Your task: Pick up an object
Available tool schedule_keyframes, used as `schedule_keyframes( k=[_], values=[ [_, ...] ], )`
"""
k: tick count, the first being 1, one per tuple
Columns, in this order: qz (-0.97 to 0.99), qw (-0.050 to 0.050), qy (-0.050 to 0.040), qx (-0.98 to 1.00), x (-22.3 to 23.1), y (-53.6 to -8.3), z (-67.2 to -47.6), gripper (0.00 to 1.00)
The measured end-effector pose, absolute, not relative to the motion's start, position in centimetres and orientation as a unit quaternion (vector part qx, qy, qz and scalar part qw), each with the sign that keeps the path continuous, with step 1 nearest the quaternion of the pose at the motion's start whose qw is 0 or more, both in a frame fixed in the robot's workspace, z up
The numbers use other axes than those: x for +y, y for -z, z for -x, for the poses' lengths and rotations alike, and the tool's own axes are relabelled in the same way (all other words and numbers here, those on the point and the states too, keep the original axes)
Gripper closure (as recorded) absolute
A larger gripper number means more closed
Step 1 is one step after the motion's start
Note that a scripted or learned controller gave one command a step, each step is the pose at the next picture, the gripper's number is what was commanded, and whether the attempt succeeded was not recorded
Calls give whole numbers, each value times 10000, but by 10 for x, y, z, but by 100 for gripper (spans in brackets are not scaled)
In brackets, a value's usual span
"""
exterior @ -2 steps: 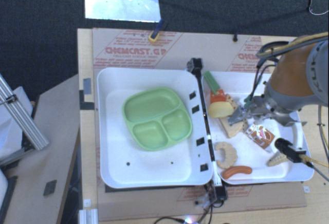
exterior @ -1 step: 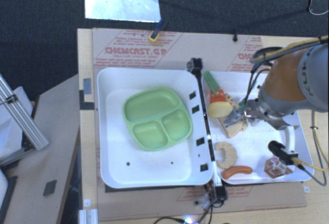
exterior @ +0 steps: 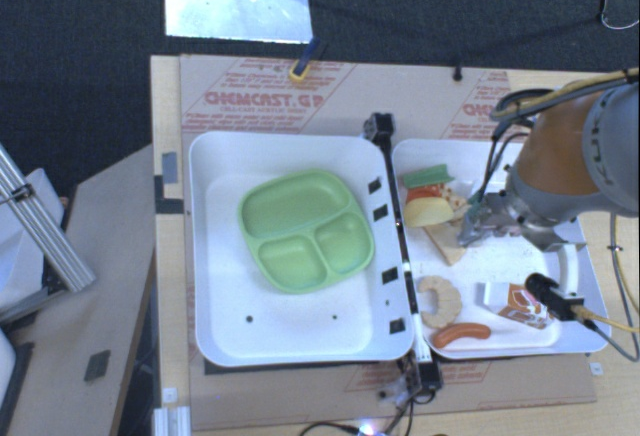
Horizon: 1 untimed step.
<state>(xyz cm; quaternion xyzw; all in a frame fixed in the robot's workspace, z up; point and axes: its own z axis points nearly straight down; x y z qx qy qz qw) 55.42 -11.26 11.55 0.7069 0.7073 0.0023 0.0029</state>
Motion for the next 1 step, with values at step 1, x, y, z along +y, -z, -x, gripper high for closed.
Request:
schedule_keyframes(
  k=[1],
  values=[
    [-7062,33,-20,7080,-120,-178,-554,100]
  ],
)
